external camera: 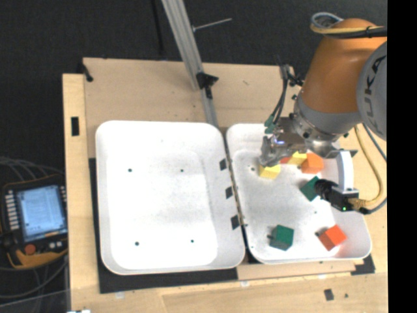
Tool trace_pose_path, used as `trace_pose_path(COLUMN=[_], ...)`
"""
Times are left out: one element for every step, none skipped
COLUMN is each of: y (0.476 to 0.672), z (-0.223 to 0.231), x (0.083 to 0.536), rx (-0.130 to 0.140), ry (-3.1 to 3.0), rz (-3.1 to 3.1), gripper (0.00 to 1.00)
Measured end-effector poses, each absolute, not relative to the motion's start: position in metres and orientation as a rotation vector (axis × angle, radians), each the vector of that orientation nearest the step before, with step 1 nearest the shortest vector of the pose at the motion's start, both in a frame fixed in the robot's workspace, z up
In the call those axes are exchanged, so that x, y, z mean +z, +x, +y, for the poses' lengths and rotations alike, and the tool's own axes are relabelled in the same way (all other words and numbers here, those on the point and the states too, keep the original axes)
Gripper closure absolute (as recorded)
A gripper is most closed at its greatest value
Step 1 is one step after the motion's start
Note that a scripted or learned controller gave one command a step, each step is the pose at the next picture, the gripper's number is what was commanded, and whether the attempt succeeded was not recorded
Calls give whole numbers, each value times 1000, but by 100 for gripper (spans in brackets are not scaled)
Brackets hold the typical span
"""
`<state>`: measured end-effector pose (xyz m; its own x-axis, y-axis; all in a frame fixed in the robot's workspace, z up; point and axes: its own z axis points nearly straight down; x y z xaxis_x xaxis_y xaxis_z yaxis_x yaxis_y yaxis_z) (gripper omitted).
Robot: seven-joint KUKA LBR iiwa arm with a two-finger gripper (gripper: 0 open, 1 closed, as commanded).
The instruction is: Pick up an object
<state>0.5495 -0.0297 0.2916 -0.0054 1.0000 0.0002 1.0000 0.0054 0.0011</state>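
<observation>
1. The gripper (272, 154) hangs low over the right bin (255, 245), near its far-left corner; how wide it stands I cannot tell.
2. A yellow block (269, 171) lies just beside it, likely light, stiff and best pinched across flat sides.
3. Another yellow block (300, 157) and an orange block (312, 162) crowd close by.
4. Green blocks (281, 237) and a second orange block (331, 237) sit nearer the front edge, well apart.

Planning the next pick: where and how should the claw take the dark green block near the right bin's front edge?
Take the dark green block from straight above, across its two flat side faces. It lies alone on the right bin floor, so both sides seem free.
</observation>
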Motion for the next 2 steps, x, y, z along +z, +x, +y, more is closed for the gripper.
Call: trace_pose_path(y=[525,517], z=[15,59], x=[277,272], rx=[0,1], ry=[2216,2215], rz=[2228,2228], gripper=[100,100])
